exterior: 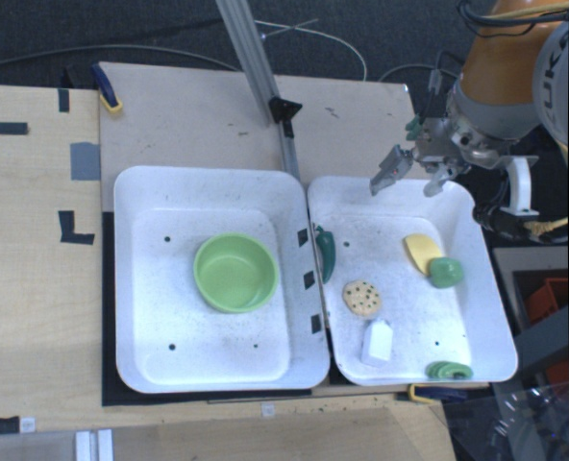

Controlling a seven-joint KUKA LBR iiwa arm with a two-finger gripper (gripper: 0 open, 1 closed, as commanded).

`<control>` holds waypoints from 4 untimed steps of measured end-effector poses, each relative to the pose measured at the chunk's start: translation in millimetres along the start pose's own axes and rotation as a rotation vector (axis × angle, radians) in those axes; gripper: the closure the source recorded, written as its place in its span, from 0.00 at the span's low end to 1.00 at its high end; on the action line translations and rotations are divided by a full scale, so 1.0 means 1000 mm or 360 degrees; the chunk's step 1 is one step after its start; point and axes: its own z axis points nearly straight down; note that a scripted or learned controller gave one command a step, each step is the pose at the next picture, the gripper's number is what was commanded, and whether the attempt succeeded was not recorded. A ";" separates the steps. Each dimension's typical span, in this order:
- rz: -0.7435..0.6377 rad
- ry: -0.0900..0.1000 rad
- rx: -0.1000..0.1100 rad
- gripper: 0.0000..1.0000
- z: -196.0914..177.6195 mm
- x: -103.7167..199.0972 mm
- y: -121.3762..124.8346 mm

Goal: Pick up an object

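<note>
My gripper (411, 179) hangs over the far edge of the right bin (486, 325), open, with nothing between its two grey fingers (392, 171). In that bin lie a yellow piece (421, 250) touching a green block (446, 273), a speckled cookie (362, 299), a small white carton (378, 341), a dark green pepper-like thing (324, 251) at the left wall, and a green ring-shaped piece (450, 371) at the near rim. All of these lie below the gripper, apart from it.
The left bin (140, 353) holds a light green bowl (235, 273). A slanted metal pole (251, 46) ends at a black clamp between the bins' far corners. Cables run behind the bench. The arm's orange band (520, 27) is at the top right.
</note>
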 end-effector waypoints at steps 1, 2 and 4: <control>0.0001 0.0000 0.0000 0.00 0.000 0.000 0.000; 0.0002 0.0000 0.0009 0.00 0.062 0.007 -0.002; 0.0003 -0.0001 0.0008 0.00 0.165 -0.007 -0.004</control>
